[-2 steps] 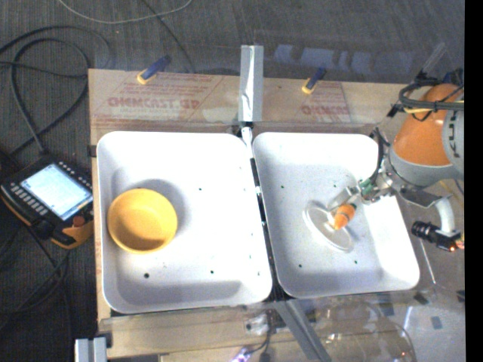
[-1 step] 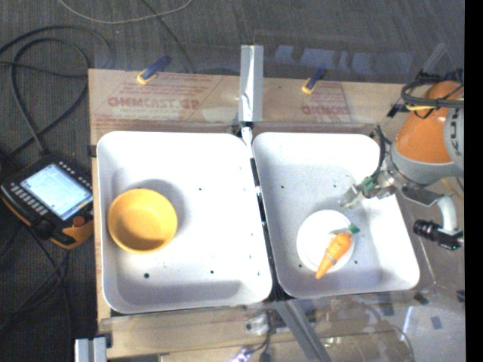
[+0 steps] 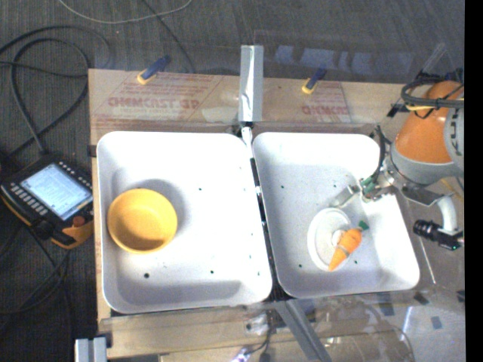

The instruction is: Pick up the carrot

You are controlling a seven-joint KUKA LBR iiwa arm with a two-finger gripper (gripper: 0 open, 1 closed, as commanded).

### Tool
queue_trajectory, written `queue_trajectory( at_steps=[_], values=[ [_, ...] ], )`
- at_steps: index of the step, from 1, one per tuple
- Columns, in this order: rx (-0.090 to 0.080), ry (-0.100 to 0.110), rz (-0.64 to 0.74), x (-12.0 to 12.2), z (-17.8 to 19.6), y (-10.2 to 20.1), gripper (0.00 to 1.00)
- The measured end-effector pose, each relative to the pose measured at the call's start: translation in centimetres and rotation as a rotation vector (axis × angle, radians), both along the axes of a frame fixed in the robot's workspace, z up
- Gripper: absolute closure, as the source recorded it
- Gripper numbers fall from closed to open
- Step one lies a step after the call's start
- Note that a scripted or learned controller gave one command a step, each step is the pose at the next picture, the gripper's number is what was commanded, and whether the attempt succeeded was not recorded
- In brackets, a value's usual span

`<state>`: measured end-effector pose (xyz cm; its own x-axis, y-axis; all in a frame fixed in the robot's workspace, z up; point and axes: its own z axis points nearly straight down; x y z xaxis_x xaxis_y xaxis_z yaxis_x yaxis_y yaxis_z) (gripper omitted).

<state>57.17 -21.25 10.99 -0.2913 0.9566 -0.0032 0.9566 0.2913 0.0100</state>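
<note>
While its spread cannot be told, pincer (image 3: 361, 191) just above-right of carrot (image 3: 344, 246) on white plate (image 3: 324, 232), apart.

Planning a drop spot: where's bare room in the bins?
Left bin: bare floor right of the yellow bowl, up to the divider. Right bin: bare upper-left half. Crowded lower right: carrot on the white plate, gripper just above.

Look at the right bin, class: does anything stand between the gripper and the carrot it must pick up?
Nothing visible does. The gripper hangs over the right bin, just above and slightly right of the carrot in the picture. The carrot lies partly on a small white plate, with bare bin floor between the two.
</note>
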Motion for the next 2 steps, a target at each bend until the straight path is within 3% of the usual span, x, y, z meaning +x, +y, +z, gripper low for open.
queue_trajectory(
  at_steps=[1, 2],
  values=[
    [0.001, 0.011, -0.07, -5.7, 6.2, 3.9, 0.0],
    [-0.002, -0.009, -0.136, -7.3, -1.9, 9.3, 0.0]
  ],
)
